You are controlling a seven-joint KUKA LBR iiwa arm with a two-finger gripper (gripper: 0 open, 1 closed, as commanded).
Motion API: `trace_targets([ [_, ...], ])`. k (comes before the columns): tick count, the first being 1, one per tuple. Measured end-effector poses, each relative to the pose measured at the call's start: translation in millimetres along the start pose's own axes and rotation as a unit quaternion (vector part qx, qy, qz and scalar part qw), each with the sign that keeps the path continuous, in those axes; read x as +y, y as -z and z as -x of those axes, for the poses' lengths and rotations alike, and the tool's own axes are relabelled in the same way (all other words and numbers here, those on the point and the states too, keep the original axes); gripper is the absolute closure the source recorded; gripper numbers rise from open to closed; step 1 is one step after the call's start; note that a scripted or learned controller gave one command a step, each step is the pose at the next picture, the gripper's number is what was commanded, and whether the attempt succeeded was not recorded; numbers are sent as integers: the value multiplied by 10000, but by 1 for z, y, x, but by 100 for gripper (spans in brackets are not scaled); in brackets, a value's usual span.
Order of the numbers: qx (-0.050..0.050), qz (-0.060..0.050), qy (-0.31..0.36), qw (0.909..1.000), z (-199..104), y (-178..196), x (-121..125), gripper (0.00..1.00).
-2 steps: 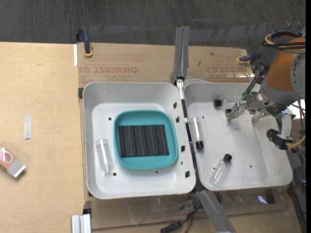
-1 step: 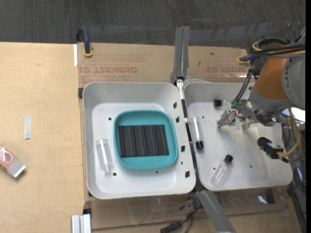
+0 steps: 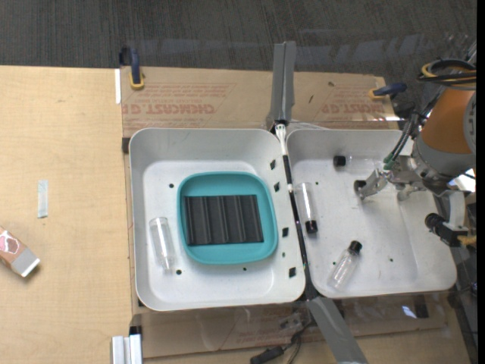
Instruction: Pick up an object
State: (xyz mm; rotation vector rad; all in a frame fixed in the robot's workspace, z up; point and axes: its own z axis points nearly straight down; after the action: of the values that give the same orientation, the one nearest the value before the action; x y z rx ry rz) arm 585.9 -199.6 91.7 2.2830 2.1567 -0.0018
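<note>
My gripper (image 3: 388, 186) hangs over the back right part of the right bin (image 3: 424, 279), open, with nothing between its fingers. A small black cap (image 3: 339, 160) lies to its left near the bin's back wall. A clear tube with a black end (image 3: 307, 207) lies along the right bin's left wall. A clear vial with a black cap (image 3: 345, 264) lies toward the front, well below the gripper. In the left bin (image 3: 151, 279), a teal tray with a dark ridged insert (image 3: 226, 218) sits in the middle, and a clear vial (image 3: 161, 241) lies to its left.
The grey arm with its orange band (image 3: 447, 120) comes in from the right, with cables beside it. A metal divider (image 3: 283, 82) runs between the bins at the back. On the bench far left lie a small packet (image 3: 17, 252) and a grey strip (image 3: 42, 199).
</note>
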Motion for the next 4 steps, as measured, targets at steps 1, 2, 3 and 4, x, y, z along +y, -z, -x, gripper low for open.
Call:
trace_targets([
  [1,-6,-1,9,10000,0,9,0,100],
  [2,-6,-2,10,10000,0,9,0,0],
  [3,6,-12,116,9999,-42,0,0,0],
  [4,1,3,88,10000,-20,0,1,0],
])
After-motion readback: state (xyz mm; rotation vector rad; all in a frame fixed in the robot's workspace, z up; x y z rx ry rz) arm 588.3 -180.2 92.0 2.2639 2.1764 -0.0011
